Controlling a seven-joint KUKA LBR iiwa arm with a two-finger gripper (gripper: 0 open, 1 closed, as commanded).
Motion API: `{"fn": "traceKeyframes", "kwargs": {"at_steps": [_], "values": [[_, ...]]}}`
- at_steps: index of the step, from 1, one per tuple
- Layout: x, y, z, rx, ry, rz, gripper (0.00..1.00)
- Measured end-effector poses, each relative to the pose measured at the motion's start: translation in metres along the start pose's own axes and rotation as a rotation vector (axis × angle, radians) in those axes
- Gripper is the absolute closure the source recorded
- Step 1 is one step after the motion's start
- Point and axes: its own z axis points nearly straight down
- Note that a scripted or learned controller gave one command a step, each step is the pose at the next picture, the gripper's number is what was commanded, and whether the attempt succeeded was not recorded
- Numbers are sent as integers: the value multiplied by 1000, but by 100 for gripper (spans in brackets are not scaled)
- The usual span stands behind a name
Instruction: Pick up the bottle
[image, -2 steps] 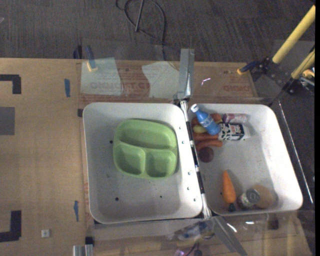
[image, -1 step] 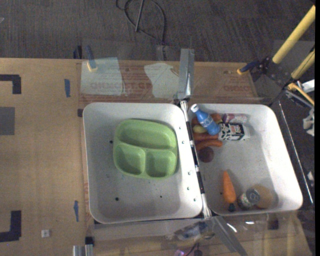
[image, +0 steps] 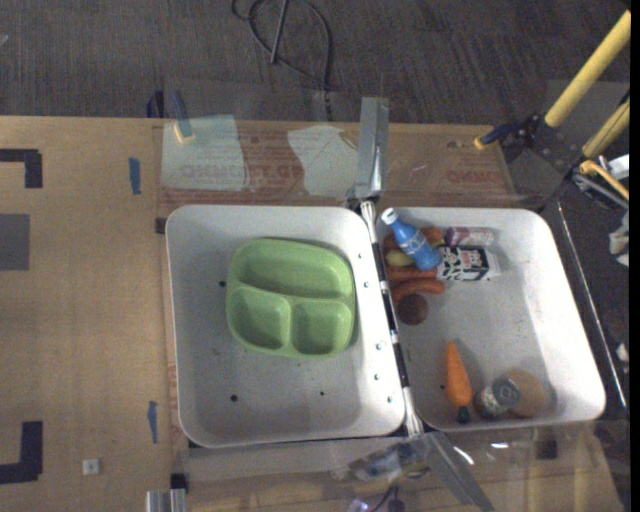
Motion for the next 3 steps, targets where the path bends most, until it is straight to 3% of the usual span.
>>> {"fn": "traceKeyframes", "kwargs": {"at_steps": [3], "values": [[1,0,-30,1,0,-5,100]]}}
